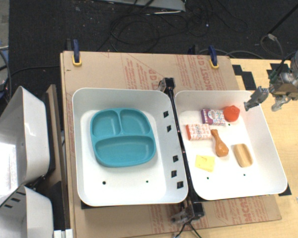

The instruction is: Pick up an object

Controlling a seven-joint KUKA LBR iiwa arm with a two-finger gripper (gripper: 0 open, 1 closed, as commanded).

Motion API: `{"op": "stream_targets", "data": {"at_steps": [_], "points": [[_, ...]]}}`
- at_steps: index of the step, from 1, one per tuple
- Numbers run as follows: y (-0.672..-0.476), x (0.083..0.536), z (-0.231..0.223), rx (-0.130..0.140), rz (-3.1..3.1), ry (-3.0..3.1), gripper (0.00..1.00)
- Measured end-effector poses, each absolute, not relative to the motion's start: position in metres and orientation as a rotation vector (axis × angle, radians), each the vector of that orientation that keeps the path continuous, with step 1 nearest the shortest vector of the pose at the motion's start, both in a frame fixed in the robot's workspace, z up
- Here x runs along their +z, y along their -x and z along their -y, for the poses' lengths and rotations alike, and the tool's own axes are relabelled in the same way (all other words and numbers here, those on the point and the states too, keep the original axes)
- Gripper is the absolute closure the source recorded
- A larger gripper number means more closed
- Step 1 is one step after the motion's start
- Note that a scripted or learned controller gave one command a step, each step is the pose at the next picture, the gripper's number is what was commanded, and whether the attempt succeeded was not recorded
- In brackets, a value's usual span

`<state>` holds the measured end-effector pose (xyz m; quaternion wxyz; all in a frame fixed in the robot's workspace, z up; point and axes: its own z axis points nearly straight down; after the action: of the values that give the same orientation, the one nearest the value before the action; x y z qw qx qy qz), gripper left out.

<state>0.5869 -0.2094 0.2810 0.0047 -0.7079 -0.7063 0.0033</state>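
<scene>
The right bin (268, 177) holds several small items: a purple box (212, 116), a red-orange ball (231, 113), a pink-red box (198, 131), an orange-brown pear-shaped piece (219, 144), a tan bread-like block (242, 155) and a yellow square (205, 162). My gripper (266, 99) hangs at the far right edge of that bin, to the right of the red ball and apart from it. Its two fingers (252, 101) are spread, with nothing between them.
The left bin (84, 182) contains a teal divided plate (123, 136). A black divider strip (176, 138) runs between the bins. Two blue-and-yellow clamps (76, 53) hold the cardboard bench top at the back. White containers (15, 143) stand off the bench at left.
</scene>
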Motion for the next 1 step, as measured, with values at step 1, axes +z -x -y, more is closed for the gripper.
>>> {"op": "stream_targets", "data": {"at_steps": [1], "points": [[-0.5890, 0.2880, 0.2085, 0.001, 2.223, 2.221, 0.00]]}}
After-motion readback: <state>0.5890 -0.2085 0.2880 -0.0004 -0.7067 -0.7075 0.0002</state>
